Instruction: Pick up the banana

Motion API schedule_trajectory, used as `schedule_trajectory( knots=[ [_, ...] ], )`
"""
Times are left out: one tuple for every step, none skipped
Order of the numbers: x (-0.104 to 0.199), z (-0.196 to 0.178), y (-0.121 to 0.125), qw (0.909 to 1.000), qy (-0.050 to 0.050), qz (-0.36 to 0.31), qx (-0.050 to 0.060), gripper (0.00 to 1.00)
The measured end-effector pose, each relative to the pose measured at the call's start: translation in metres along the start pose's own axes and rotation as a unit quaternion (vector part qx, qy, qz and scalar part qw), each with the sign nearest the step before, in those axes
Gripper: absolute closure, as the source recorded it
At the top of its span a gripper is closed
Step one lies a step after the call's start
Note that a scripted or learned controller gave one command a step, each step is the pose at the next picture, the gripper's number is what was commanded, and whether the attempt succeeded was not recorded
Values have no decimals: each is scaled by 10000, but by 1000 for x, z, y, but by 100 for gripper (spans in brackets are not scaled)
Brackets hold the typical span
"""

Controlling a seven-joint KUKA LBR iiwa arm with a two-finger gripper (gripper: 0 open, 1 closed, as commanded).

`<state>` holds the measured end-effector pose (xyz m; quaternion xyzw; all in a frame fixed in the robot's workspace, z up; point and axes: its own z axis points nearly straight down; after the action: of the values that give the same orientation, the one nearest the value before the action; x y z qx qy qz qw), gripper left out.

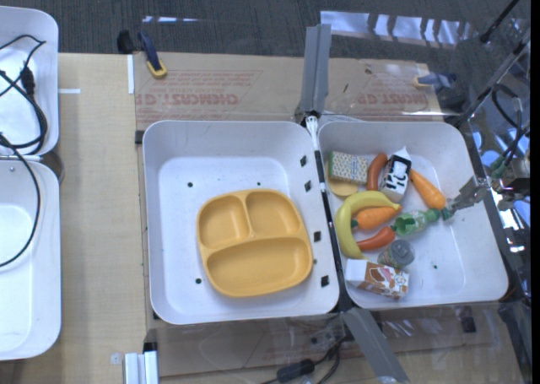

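Observation:
The yellow banana [351, 220] lies curved in the left part of the right bin [472, 281], close to the wall between the bins. A small orange carrot [374, 216] rests across its inner curve, and a red pepper [376, 239] lies just below that. The gripper [466, 197] shows as a grey tip low at the bin's right wall, well to the right of the banana and beside the end of a green bottle [419, 222]. Nothing of the banana is between its parts.
Around the banana lie a tan cracker block [347, 167], a red sausage [375, 170], a black-and-white carton [395, 174], a second carrot [428, 191], a grey cap [399, 252] and a snack packet [384, 279]. The left bin [169, 205] holds a yellow divided plate [253, 241].

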<state>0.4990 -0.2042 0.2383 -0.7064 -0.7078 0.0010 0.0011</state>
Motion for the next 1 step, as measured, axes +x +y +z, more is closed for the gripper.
schedule_trajectory(
  knots=[
    [51,124,1,9997,3,224,3,0]
  ],
)
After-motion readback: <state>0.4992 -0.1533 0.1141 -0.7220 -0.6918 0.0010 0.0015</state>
